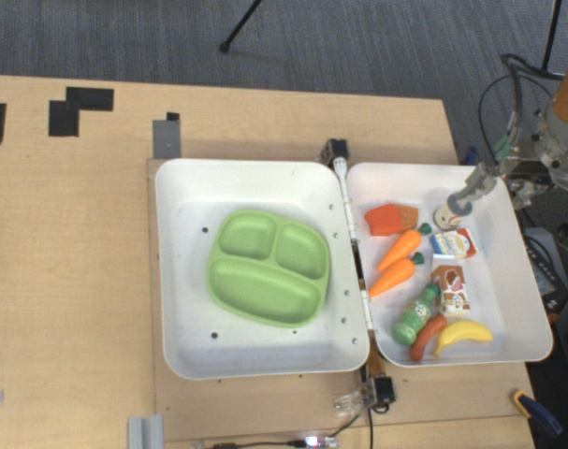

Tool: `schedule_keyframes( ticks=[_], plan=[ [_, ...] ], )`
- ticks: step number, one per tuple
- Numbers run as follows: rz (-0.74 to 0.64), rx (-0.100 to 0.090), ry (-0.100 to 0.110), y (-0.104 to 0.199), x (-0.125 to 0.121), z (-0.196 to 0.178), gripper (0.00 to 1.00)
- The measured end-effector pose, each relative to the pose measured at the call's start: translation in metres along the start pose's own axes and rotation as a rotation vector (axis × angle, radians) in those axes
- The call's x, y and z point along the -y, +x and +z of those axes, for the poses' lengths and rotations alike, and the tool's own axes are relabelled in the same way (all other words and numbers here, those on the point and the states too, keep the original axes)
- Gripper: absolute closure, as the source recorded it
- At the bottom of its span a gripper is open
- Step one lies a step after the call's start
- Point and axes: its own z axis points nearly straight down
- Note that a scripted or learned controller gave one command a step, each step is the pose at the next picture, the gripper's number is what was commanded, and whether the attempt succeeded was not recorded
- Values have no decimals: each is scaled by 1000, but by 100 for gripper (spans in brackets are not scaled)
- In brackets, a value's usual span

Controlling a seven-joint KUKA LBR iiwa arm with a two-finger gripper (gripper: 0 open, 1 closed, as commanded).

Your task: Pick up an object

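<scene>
The right bin (517, 279) holds several toy foods. An orange-red block (389, 219) lies at its upper left, with two carrots (399, 251) (393, 277) below it. A green bottle (415, 314), a reddish sausage (428, 337) and a yellow banana (464, 334) lie near the front. Two small cartons (452, 243) (451, 288) sit mid-bin. My gripper (458, 204) hangs low over the bin's back part, right above a small pale round object (445, 219) and beside the upper carton.
The left bin (185, 344) carries a green divided plate (268, 267). A metal bar (351, 241) joins the two bins. The arm's wrist and cables (536, 148) stand over the right bin's back right corner. Wooden bench (68, 279) stretches to the left.
</scene>
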Motion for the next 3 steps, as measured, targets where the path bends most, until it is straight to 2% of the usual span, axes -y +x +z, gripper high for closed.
schedule_keyframes(
  ticks=[1,2,3],
  plan=[
    [-268,-1,2,10,15,129,0],
    [-522,9,-11,-12,19,188,0],
    [-522,18,-24,-13,15,174,100]
  ],
)
